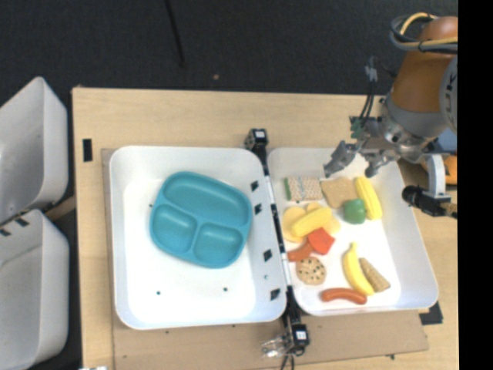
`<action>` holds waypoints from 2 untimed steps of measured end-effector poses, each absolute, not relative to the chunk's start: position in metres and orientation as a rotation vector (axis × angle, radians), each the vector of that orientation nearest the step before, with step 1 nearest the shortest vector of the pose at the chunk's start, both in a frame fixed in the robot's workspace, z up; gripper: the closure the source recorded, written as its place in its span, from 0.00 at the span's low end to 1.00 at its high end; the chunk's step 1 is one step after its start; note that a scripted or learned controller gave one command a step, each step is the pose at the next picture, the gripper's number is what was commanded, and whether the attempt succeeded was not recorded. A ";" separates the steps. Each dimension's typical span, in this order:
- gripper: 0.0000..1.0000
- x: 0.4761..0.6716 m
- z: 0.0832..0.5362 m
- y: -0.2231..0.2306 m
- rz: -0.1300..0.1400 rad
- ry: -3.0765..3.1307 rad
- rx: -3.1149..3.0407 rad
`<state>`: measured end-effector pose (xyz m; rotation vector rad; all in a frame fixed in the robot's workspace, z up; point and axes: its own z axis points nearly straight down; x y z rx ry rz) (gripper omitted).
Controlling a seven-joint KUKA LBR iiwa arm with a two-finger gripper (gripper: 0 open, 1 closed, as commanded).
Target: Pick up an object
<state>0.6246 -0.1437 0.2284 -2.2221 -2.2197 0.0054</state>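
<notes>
Your pile of toy food sits in the right bin (408,276), spread from its back-left part down to the front edge. At the back: a pale cracker (302,188) with a green strip along its left edge, a tan slice of bread (336,192) just right of it, then a corn cob (369,196) lying lengthwise with a green ball (354,211) touching its lower left. Mid-pile: a yellow lumpy piece (310,221) resting over an orange-red wedge (319,242). Toward the front: a round cookie (310,270) with dark chips, a banana (353,268) beside a brown crusty stick (375,275), and a red sausage (343,296) lying crosswise nearest the front wall.

No brand, label or readable writing on any piece or on the bins.

The gripper (357,161) hangs over the back of the right bin, above the bread and corn. Its fingers (338,159) are spread apart, nothing between them; no food is lifted. The grey arm with its orange band (420,83) comes in from the right.

The left bin (123,230) touches the right one along the middle seam, where small black clips show. In it lies a teal divided plate (202,219), three compartments, set at a slight angle near the centre.

Both bins rest on the tan bench (92,122). White blocks (27,153) stand off the bench's left side.
</notes>
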 end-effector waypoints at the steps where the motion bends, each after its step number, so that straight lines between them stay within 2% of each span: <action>1: 0.00 0.629 0.185 -0.145 0.005 -2.216 -2.225; 2: 0.00 0.635 0.136 -0.153 0.005 -2.216 -2.226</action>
